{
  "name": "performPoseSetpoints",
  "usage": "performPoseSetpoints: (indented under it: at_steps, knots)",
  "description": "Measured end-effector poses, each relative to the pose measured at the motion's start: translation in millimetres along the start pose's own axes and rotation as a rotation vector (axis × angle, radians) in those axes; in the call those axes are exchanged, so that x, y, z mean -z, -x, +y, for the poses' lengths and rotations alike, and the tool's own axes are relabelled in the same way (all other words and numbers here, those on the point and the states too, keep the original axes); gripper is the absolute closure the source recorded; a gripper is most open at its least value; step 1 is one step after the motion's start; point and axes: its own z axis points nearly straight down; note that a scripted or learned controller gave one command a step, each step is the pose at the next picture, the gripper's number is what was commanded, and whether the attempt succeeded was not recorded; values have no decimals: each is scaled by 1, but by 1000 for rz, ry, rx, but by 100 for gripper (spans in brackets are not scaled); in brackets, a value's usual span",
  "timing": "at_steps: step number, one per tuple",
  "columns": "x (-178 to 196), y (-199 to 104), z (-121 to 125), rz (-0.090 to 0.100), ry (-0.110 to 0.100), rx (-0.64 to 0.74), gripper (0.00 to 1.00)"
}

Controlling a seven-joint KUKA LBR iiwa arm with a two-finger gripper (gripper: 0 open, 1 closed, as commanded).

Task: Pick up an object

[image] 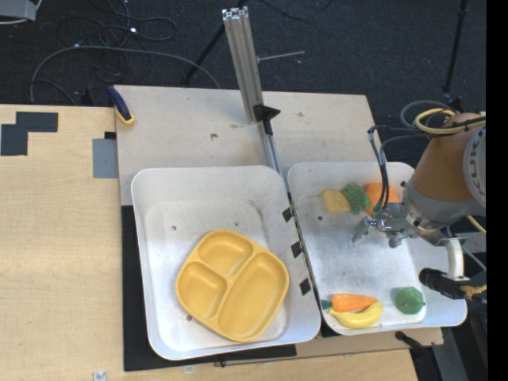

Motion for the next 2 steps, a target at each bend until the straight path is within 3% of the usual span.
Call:
performPoseSetpoints:
  at_steps: [1,2]
  knots:
    - [-20,1,3,-2,10,0,0]
    - [-9,-1,5,3,16,-1,100]
